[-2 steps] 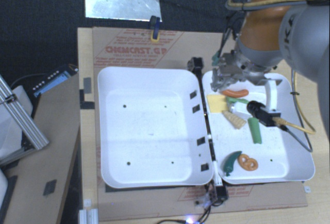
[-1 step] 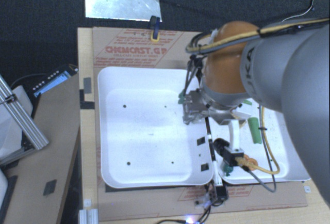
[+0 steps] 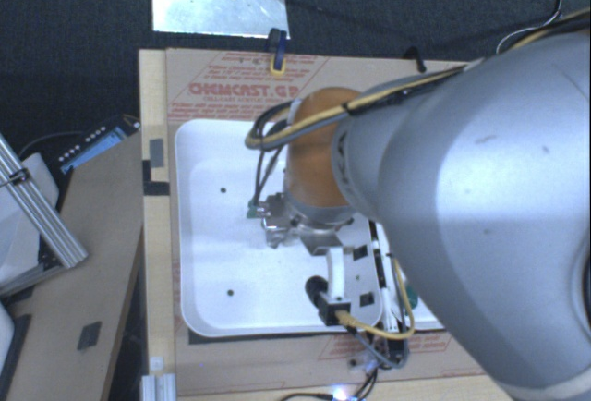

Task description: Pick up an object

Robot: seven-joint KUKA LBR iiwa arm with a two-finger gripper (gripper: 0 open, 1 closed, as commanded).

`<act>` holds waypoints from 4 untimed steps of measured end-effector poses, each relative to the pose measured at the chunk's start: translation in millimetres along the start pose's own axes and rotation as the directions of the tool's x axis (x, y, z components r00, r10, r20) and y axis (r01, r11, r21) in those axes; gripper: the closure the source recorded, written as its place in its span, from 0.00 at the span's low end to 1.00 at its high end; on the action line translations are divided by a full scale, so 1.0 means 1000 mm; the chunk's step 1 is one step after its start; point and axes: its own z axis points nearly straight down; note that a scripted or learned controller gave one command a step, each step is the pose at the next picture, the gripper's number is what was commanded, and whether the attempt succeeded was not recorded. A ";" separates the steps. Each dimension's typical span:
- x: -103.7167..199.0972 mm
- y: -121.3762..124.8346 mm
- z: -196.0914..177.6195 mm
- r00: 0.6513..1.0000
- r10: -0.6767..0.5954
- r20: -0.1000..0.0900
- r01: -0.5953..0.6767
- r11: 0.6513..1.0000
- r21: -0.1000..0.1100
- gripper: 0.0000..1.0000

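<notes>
Count: one grey arm [image 3: 480, 196], one white bin [image 3: 181, 233] in plain sight, two dark specks, one greenish sliver, one cardboard sheet, one clamp.

The bin rests on the cardboard sheet [image 3: 231, 80], which carries red lettering and projects past the bin's far and left rims. A blue and yellow clamp [image 3: 277, 51] sits on the sheet's far edge.

Contents of the bin: one dark speck [image 3: 223, 190] towards the far-left corner and a second [image 3: 230, 292] towards the near-left corner, both too small to identify. The greenish sliver [image 3: 412, 300] shows against the arm's outline near the bin's near rim, right of centre; it is possibly the object to be picked, but too little is exposed to confirm.

The gripper [image 3: 284, 222] hangs below the orange band [image 3: 319, 154], over the bin's middle. Whether it is open or closed cannot be told.

Room for movement: the bin's left half is bare floor up to the left rim. The arm covers the right part.
</notes>
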 end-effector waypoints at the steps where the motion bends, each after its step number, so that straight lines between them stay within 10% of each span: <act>1: 0.070 -0.005 0.027 1.000 0.000 -0.001 0.000 1.000 -0.006 1.00; 2: 0.031 0.012 -0.183 1.000 0.008 -0.003 -0.008 1.000 -0.022 1.00; 3: 0.047 -0.043 -0.125 1.000 0.004 0.002 -0.004 1.000 0.000 1.00; 4: 0.071 -0.040 -0.055 1.000 0.004 0.003 -0.004 1.000 0.000 1.00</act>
